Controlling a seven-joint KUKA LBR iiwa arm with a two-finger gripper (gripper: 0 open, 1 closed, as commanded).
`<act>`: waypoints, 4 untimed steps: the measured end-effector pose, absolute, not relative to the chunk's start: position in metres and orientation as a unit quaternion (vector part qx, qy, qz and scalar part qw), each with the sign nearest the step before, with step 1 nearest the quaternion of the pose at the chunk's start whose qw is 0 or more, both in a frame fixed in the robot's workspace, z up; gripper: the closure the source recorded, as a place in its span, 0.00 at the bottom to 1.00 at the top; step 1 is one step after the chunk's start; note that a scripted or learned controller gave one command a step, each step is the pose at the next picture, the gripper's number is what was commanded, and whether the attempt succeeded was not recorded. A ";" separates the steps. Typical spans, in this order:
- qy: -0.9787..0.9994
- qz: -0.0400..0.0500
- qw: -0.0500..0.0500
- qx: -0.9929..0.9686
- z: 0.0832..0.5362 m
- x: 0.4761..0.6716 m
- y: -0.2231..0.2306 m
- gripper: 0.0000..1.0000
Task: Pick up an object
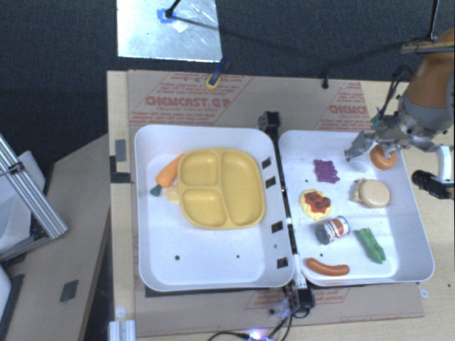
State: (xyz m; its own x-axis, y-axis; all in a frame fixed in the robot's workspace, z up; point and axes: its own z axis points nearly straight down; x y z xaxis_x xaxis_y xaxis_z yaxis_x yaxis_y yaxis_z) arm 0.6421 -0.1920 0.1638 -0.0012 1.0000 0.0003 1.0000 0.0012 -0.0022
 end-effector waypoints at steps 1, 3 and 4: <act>-0.707 0.001 0.001 -0.707 0.103 0.641 -0.198 0.00; -0.709 -0.002 -0.007 -0.705 0.100 0.645 -0.198 1.00; -0.709 -0.002 -0.003 -0.706 0.156 0.640 -0.191 1.00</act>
